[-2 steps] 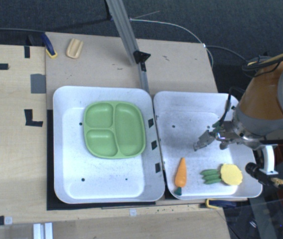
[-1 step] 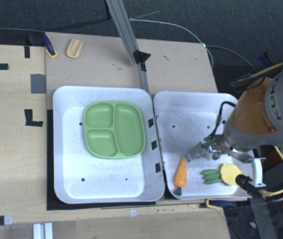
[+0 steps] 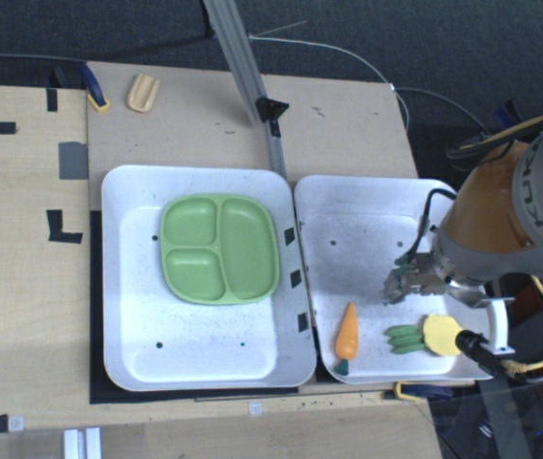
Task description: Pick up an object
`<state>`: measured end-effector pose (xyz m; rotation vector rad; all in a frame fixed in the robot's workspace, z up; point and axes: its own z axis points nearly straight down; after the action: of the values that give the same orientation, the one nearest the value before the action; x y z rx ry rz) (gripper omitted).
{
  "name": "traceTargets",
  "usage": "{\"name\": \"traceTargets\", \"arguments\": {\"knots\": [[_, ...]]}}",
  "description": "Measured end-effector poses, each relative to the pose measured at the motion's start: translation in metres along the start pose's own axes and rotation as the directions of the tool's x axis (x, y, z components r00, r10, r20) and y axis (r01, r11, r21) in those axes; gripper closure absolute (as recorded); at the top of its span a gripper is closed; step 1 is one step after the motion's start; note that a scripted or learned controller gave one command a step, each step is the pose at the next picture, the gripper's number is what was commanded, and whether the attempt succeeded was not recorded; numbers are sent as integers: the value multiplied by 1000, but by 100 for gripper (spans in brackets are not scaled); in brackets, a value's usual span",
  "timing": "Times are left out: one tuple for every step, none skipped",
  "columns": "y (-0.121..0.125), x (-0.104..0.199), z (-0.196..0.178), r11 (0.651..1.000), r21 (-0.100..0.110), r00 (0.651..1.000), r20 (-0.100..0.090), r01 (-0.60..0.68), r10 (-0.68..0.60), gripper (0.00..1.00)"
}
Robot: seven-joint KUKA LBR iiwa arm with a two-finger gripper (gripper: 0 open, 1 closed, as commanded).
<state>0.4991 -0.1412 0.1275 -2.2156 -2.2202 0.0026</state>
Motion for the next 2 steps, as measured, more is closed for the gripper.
{"name": "traceTargets", "arguments": {"knots": [[3, -10, -56, 1000, -8, 1000, 4, -1, 1, 100], [3, -9, -91, 1000, -7, 1000, 3, 0, 0, 100]]}}
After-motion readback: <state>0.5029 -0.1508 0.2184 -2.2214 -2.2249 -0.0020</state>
